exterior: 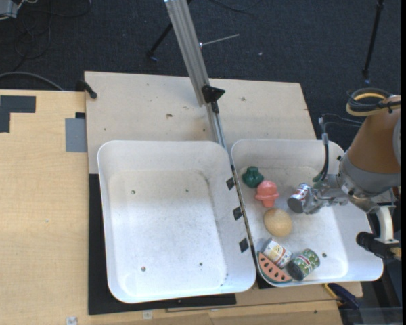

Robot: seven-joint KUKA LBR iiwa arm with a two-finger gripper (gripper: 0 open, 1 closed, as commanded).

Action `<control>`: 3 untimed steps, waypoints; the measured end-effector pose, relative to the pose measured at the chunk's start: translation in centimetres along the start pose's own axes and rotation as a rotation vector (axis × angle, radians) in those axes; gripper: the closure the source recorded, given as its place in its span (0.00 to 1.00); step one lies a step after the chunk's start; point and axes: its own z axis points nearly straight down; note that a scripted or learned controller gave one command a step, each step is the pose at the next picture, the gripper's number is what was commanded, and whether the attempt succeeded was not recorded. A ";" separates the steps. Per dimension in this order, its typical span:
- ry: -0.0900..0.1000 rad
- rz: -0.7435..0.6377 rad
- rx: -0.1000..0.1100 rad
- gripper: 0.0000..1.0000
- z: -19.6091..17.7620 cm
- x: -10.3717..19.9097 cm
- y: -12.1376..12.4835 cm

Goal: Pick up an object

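The right bin (284, 153) holds a dark green toy (252, 177), a pink-red toy (266, 193), a tan oval object (278, 223), a small labelled can (277, 252), a watermelon-slice toy (273, 271) and a dark green can (304, 263). My gripper (304, 200) hangs over the middle of this bin, right of the pink toy and above the tan object. A small silvery piece shows at its tip. The arm reaches in from the right.
The left bin (122, 156) lies beside the right one, with a divider and black clips (234, 198) between them. A metal rail (192, 49) slants up from the bins' back edge. Coiled cable (367, 100) lies at the right.
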 end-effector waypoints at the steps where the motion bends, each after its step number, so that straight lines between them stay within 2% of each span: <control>1: -0.002 0.000 -0.006 1.00 -5.6 0.0 -0.9; 2: -0.002 -0.008 -0.007 1.00 -10.2 0.7 -0.9; 3: -0.001 -0.008 -0.004 1.00 -11.9 0.6 -0.9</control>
